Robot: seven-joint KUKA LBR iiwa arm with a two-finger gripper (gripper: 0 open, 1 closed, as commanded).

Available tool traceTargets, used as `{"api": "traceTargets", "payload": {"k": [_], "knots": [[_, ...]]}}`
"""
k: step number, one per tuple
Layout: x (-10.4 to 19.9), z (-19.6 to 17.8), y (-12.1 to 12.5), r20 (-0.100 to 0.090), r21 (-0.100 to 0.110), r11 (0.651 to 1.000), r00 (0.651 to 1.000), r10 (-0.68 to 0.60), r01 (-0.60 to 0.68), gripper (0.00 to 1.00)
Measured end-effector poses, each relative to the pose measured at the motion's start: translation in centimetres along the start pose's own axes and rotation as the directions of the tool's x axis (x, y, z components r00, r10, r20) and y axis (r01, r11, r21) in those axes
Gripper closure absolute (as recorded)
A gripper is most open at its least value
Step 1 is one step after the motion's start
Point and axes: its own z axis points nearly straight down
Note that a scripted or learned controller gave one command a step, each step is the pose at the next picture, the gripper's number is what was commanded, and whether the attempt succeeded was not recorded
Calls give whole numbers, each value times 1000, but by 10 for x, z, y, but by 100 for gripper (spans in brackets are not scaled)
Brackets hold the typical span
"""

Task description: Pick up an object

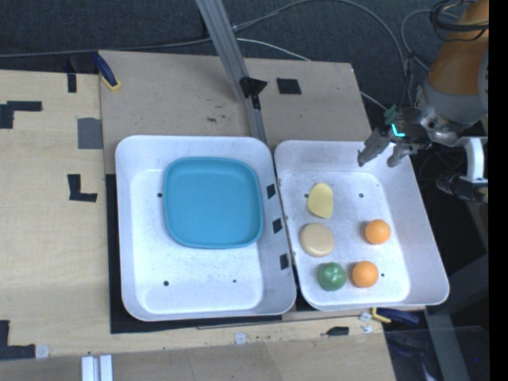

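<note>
The right bin [413, 213] holds a yellow piece [321, 201], a beige round piece [317, 240], a green ball [332, 276] and two orange balls [377, 232] [364, 274]. My gripper [382, 154] hangs over the bin's far right corner, above and to the right of the yellow piece. Its two dark fingers [370, 151] are spread apart with nothing between them. The arm's orange band [464, 46] is at the upper right.
The left bin [143, 292] holds a blue square plate [213, 202]. A grey metal bar [230, 46] runs down from the top to the gap between the bins. Cables [317, 10] lie on the dark floor behind the bench.
</note>
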Motion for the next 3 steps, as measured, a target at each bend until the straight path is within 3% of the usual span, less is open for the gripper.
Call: {"api": "traceTargets", "payload": {"k": [1,3], "knots": [[0,0,0,0,0,1000,1000,0,0,0],[-2,96,-8,-1,5,1000,1000,1,-1,0]]}}
